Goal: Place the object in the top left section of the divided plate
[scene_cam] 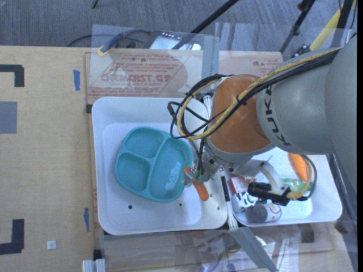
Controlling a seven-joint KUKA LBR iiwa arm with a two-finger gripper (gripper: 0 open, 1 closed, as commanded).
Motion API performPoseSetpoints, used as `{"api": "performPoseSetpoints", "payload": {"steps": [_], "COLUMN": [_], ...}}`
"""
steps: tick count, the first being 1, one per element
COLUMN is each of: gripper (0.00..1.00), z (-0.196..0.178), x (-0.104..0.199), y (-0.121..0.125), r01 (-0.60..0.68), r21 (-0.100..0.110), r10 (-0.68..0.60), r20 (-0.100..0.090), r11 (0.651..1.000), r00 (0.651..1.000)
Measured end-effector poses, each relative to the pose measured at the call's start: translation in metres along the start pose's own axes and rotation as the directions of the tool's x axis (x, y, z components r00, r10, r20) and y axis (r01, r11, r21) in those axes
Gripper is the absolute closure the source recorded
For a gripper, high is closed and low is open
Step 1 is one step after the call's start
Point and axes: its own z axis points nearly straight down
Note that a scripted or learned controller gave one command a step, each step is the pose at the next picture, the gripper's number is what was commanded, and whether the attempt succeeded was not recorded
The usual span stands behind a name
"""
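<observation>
The teal divided plate point(152, 164) lies in the left bin point(108, 208), with three sections and nothing in them. My gripper point(195, 175) hangs at the plate's right rim, under the orange wrist band. A small orange carrot-like object point(202, 191) lies right below the gripper, on the bin floor by the wall between the bins. The wrist hides the top of this object, so I cannot tell whether it is touching the gripper.
The right bin point(329, 208) holds a second orange carrot point(298, 166), a green item point(292, 183), a red and white packet point(243, 192), a black marker point(225, 188) and a grey round piece point(259, 213). The arm covers much of that bin.
</observation>
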Motion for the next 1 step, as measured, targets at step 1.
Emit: {"api": "performPoseSetpoints", "payload": {"steps": [1], "gripper": [1.00], "z": [-0.0951], "x": [0.0297], "y": [0.0478], "r01": [0.060], "r21": [-0.003], "r10": [-0.060], "r20": [0.004], "r11": [0.998], "r00": [0.998]}}
